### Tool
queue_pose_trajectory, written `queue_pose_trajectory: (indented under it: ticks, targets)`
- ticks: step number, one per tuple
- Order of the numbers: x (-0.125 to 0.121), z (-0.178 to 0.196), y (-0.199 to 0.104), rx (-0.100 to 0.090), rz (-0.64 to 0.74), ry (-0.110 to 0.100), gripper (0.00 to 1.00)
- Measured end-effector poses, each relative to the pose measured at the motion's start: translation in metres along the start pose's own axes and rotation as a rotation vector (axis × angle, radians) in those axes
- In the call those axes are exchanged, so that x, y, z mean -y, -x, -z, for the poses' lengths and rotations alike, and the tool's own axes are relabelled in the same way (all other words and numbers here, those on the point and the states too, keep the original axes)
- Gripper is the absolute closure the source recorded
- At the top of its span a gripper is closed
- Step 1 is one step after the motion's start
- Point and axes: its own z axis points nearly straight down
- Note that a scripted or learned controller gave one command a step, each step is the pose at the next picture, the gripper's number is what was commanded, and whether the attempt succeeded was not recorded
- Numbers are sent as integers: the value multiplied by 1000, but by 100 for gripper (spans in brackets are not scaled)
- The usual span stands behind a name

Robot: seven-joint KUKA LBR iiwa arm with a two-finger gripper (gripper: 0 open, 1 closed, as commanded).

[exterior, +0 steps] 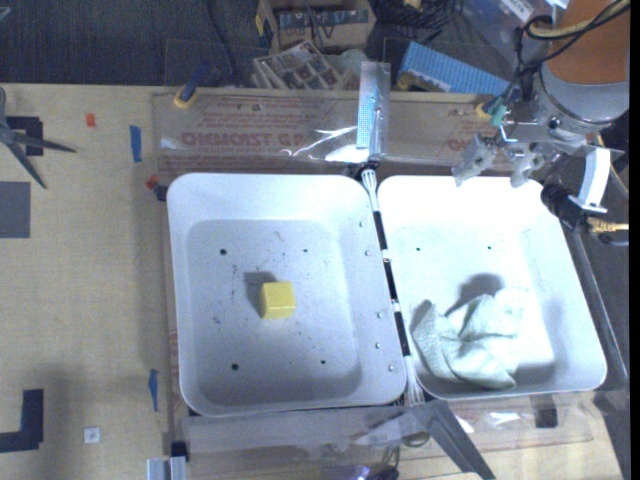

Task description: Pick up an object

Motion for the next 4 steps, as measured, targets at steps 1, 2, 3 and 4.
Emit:
queue_pose_trajectory:
  ticks: [1, 2, 3, 4]
  targets:
    - [80, -97, -26, 0, -131, 0, 0]
    - [80, -97, -26, 0, -133, 0, 0]
    - [80, -97, -26, 0, -133, 0, 0]
    - [80, -97, -26, 0, -133, 0, 0]
